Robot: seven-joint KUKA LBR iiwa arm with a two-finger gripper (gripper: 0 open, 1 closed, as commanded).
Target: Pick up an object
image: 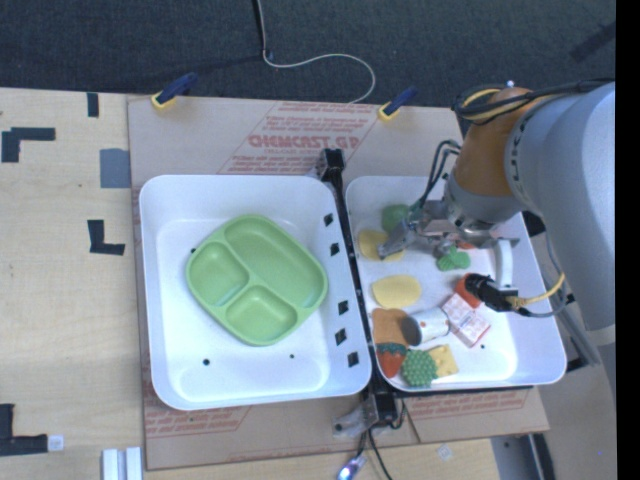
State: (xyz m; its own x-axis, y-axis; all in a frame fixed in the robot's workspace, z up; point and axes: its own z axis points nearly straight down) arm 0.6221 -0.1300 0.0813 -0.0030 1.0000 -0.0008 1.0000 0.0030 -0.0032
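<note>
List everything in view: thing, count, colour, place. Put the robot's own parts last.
bins: 2, white, side by side on the bench
divided plate: 1, light green, middle of the left bin
yellow pieces: 2, yellow, left side of the right bin, one above the other
green pieces: 2, green, upper part of the right bin, near the gripper
broccoli-like piece: 1, dark green, front of the right bin
brown piece: 1, orange-brown, front left of the right bin
small carton: 1, red and white, right-centre of the right bin
clamps: 2, blue and yellow, back edge of the board
cable: 1, pale, on the dark floor behind
arm: 1, grey with orange band, from the right
gripper: 1, dark, low over the right bin
</note>
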